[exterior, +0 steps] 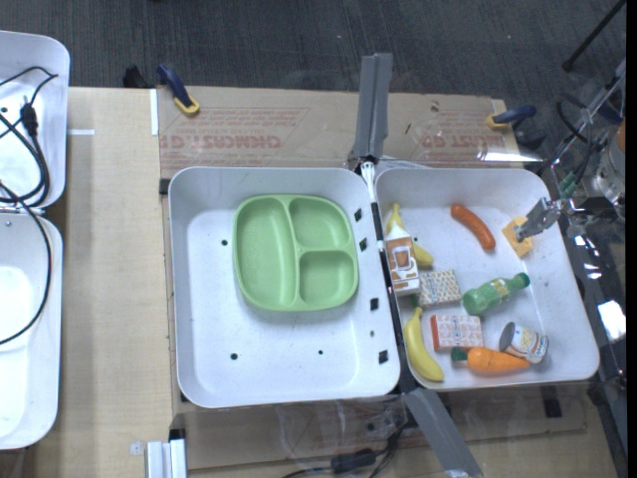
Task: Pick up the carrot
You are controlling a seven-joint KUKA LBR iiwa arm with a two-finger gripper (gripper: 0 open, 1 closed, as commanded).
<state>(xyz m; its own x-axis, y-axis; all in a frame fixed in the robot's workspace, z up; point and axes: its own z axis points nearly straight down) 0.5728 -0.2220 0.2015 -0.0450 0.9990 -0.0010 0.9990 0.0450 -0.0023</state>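
The carrot (495, 360), orange with a small green top at its left end, lies flat near the front edge of the right bin (582, 297). It rests between a red-and-white box (456, 330) and a small tin can (524, 343). The gripper (540, 217) reaches in from the right at the bin's far right side, just beside a yellow cheese wedge (518, 235). It is well behind the carrot and apart from it.
The right bin also holds an orange-red sausage (474, 226), a green bottle (495, 293), two bananas (420, 348), a small carton (401, 263) and a patterned box (440, 287). A green divided plate (296, 252) lies in the left bin (199, 307).
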